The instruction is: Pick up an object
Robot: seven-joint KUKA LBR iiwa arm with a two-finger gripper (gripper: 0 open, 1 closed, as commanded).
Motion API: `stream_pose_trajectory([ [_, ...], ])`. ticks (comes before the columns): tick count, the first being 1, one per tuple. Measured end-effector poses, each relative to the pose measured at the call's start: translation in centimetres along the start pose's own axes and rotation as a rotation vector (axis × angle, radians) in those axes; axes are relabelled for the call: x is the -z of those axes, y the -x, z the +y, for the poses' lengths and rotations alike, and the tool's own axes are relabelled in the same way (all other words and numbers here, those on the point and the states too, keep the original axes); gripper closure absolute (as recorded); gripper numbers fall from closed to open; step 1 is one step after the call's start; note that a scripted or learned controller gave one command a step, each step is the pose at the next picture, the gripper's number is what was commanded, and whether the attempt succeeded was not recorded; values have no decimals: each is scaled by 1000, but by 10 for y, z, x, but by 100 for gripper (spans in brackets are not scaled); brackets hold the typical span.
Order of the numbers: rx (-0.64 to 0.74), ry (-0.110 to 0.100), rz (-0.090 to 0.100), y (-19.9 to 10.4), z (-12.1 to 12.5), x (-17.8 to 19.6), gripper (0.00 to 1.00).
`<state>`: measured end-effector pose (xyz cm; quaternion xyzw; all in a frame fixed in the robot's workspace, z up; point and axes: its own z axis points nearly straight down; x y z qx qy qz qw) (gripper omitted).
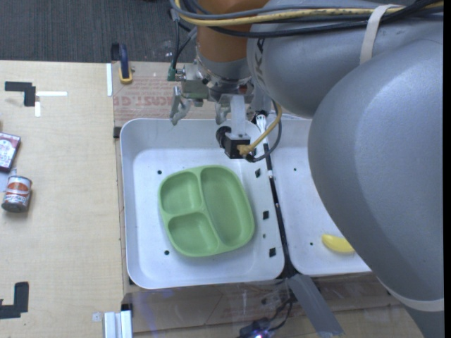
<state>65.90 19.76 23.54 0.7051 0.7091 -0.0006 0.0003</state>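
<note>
A light green divided plate (206, 210) with three compartments lies flat in the middle of the left bin (141, 259). A small yellow banana-shaped object (337, 243) rests in the right bin (303, 189), partly under the arm. My gripper (203, 125) hangs over the far edge of the left bin, just beyond the plate's far rim and apart from it. Its fingers (176, 110) are spread open with nothing between them. The big grey arm covers most of the right bin.
On the wooden bench left of the bins stand a small can (16, 193) and a red packet (6, 151). A blue clamp (120, 60) sits at the bench's far edge. A black cable (275, 203) runs along the divide between the bins.
</note>
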Motion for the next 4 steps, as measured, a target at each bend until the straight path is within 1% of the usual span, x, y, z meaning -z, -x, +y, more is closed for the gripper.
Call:
stream_pose_trajectory([
  [1, 65, -1, -1, 9, 0, -11, 0],
  [2, -3, 0, 0, 97, -1, -110, 0],
  [3, 71, 0, 0, -18, -22, -77, 0],
  [4, -13, 0, -1, -7, -11, -11, 0],
])
